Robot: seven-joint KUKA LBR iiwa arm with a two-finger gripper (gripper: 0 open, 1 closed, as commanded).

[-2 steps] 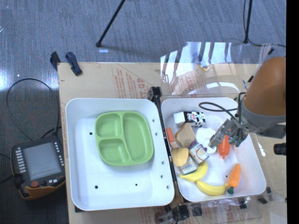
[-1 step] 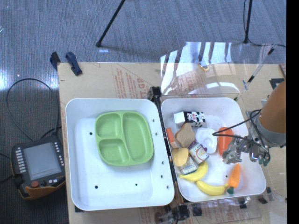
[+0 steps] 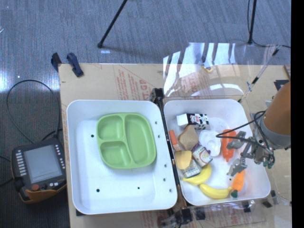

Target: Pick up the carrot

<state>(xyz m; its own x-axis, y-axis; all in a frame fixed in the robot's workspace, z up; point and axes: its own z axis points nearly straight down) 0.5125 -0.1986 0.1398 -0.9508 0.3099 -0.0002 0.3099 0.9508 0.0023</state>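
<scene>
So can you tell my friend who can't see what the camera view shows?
A robot gripper hovers just above an orange carrot in the right white bin, among bananas and other toy food. The left white bin holds a green divided plate.

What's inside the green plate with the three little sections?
Nothing I can see. The green plate sits in the left bin, and all three sections show bare green. The food, including the carrot, is in the right bin. Whatever lies under the plate is covered.
</scene>
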